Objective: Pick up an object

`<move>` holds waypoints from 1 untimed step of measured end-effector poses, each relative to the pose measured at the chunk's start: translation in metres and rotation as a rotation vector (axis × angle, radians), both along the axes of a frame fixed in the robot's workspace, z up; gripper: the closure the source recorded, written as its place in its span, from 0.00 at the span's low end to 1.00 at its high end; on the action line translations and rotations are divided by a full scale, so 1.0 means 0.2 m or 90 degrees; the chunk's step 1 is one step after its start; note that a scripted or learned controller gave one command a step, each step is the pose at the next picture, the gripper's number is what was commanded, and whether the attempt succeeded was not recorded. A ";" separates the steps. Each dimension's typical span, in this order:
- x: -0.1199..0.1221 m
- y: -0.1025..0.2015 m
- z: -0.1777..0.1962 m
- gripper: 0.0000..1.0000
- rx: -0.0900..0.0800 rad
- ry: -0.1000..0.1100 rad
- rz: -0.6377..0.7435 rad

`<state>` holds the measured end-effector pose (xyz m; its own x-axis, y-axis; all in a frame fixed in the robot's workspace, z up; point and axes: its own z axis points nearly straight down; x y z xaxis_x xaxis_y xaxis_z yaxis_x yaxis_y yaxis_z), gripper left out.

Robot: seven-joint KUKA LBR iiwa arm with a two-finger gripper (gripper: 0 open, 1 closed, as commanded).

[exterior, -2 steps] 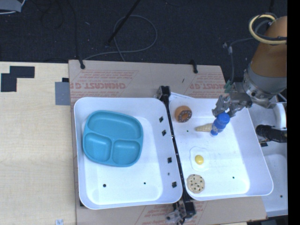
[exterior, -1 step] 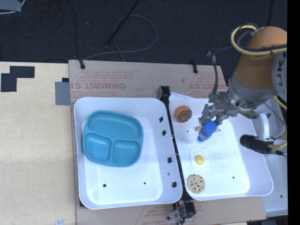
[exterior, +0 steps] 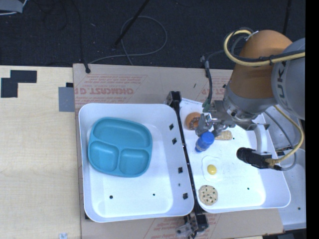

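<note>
My gripper (exterior: 208, 128) hangs over the upper left part of the right bin (exterior: 259, 195). A small blue bottle-like object (exterior: 204, 142) sits directly below it, touching or nearly touching its tip; whether it is gripped cannot be made out. A brown round pastry (exterior: 192, 120) lies just left of the gripper near the bin's far left corner. A tan piece of food (exterior: 226, 135) pokes out to the gripper's right. Nearer the front lie a toy fried egg (exterior: 211, 169) and a chocolate-chip cookie (exterior: 208, 194).
The left bin (exterior: 99, 198) holds a light blue divided plate (exterior: 119, 146) in its far left half. A black ridge (exterior: 182, 148) separates the two bins. The arm's grey and orange body (exterior: 259, 68) covers the right bin's far right corner.
</note>
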<state>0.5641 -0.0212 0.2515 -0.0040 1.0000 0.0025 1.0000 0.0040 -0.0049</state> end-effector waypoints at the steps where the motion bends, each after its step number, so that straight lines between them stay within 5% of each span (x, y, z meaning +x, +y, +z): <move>1: -0.06 0.24 -0.10 1.00 -0.001 0.001 0.000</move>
<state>0.5530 0.0273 0.2315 -0.0034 1.0000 0.0014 1.0000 0.0034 -0.0064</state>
